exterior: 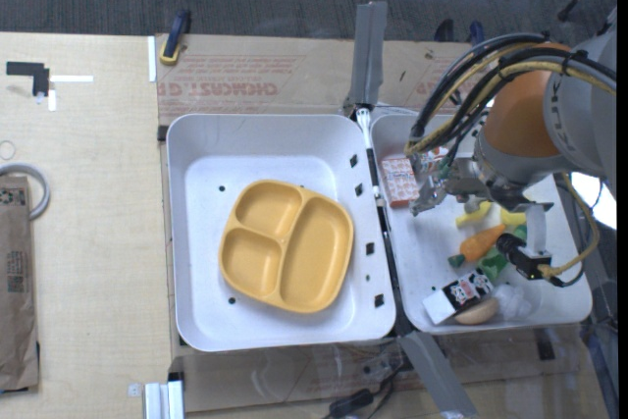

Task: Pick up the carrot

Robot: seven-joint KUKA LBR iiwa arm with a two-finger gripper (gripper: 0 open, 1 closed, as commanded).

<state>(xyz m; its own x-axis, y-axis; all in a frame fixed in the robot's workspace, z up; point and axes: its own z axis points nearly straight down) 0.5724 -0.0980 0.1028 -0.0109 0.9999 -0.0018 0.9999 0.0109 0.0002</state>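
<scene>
The carrot [482, 241] is orange with a green stub at its left end. It lies in the middle of the right bin [422, 260], tilted up to the right. My gripper [428, 196] hangs low over the bin's left part, to the left of the carrot and a little further back, apart from it. It is close to a red and white packet [397, 180]. Nothing from the bin shows in its grasp. The orange wrist band [520, 118] and cables rise above it to the right.
Around the carrot lie yellow pieces [510, 216], a green item [496, 265], a black and white box [459, 295] and a tan bread-like piece [478, 312]. The left bin [196, 211] holds a yellow divided plate [287, 245].
</scene>
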